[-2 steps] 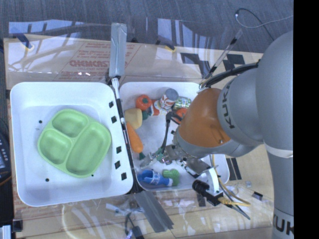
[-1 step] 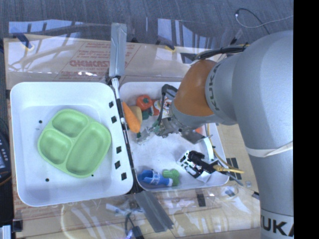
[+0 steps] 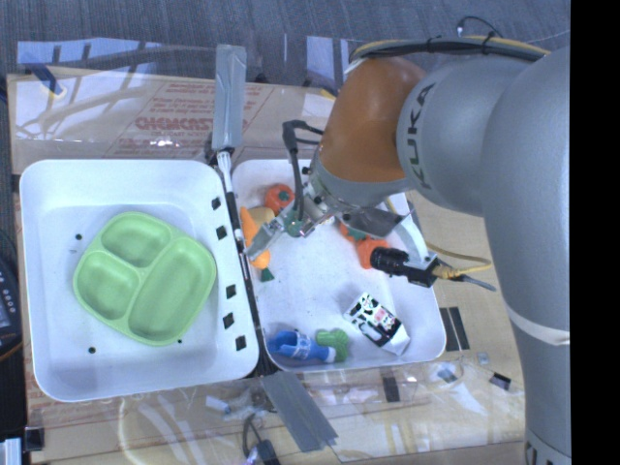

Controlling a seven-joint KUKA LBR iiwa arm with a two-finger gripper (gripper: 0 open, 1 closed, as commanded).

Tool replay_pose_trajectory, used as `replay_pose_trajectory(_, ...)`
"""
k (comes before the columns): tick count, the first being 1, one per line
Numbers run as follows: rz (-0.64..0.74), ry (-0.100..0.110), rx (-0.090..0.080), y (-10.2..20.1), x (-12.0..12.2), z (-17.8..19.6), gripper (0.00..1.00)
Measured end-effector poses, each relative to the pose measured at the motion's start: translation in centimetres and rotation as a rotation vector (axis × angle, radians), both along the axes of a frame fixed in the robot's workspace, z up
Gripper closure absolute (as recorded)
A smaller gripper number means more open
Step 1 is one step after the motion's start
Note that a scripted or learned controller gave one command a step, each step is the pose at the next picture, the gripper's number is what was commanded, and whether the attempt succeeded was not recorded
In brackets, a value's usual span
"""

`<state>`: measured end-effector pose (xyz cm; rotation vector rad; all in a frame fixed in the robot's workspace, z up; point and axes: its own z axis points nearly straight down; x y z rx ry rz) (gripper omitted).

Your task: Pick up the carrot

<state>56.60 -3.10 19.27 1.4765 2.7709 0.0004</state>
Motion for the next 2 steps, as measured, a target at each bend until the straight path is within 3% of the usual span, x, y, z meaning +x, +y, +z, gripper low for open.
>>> replay_pose_trajectory(1,-0.089,0.006,0.0,6.0,-3.3,-0.2,0.0)
replay_pose_trajectory(2,-0.358,0.004,0.0,10.6,-6.8,2.4,0.0)
